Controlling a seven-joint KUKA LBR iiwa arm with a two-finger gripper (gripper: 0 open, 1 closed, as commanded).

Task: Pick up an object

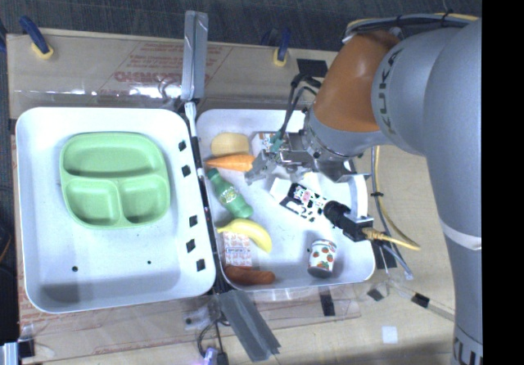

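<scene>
The right bin (282,283) holds several small items. A pale bread roll (231,143) lies at the back left, with an orange carrot (231,163) just in front of it. A green bottle (229,196) lies below the carrot. A yellow banana (250,234), a red and white packet (236,250) and a brown sausage (250,276) lie at the front. A spotted cup (322,257) stands front right. A black and white patterned card (301,198) lies in the middle. My gripper (274,162) hangs over the bin's back, just right of the carrot, with nothing visibly held.
The left bin (49,273) holds a green divided plate (115,177). The grey arm with its orange band (352,93) covers the right bin's back right corner. A yellow cable (393,239) trails over the bin's right wall.
</scene>
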